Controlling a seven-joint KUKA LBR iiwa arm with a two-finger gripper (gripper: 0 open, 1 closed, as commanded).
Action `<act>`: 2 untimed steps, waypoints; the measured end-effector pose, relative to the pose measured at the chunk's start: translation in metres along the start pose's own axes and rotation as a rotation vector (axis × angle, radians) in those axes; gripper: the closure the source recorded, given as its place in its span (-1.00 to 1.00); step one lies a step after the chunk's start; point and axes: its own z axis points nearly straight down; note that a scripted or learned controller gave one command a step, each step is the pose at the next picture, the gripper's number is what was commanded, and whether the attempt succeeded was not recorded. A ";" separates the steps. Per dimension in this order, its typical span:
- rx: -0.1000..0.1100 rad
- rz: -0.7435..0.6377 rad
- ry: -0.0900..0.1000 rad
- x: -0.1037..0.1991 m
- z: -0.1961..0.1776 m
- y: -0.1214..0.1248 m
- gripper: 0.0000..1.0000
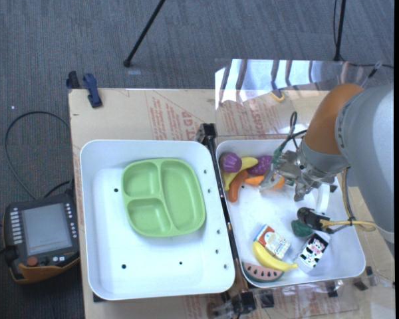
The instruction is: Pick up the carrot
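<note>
Camera view: gripper (277,178) is seen lowered into the right bin (349,261), at its upper left part. Whether anything is held cannot be told. The carrot (236,186), orange and slanted, is seen just left of the gripper, beside a yellow banana (241,167) and a purple eggplant (230,160). An orange piece (275,184) is seen right at the gripper tip. Lower in the right bin, a second banana (271,258), a watermelon slice (263,272) and a cow-print carton (312,251) are seen. A green divided plate (164,197) is seen in the left bin (103,271).
</note>
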 end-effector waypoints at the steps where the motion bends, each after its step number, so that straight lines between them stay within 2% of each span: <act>1: 0.000 0.195 0.000 -0.012 0.000 0.018 -1.00; 2: 0.018 0.183 -0.007 -0.012 -0.007 0.015 1.00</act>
